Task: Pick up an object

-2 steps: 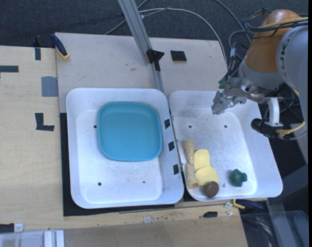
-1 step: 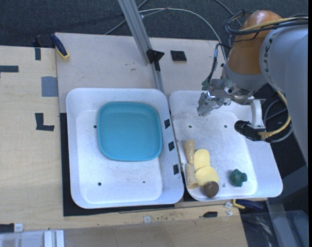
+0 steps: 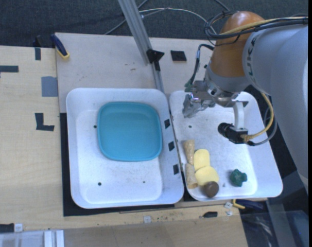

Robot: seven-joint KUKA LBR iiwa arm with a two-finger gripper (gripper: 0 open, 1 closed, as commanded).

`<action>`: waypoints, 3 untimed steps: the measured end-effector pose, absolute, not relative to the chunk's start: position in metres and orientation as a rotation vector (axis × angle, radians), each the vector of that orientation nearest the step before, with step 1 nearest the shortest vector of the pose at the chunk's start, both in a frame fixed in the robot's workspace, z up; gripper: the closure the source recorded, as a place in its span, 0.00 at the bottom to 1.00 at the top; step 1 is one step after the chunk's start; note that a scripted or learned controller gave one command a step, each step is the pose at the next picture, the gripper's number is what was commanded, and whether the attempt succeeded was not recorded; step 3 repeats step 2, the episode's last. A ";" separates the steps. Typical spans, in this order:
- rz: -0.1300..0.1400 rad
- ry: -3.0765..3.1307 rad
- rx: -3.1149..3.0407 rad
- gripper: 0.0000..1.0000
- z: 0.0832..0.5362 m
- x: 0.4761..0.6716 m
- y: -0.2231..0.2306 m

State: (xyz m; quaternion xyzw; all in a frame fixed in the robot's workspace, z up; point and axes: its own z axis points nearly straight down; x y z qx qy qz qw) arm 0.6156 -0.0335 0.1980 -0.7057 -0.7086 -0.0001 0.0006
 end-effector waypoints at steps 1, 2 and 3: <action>-0.002 -2.227 -2.215 1.00 0.207 0.623 0.027; -0.002 -2.227 -2.215 1.00 0.224 0.615 0.086; -0.002 -2.227 -2.215 1.00 0.224 0.615 0.086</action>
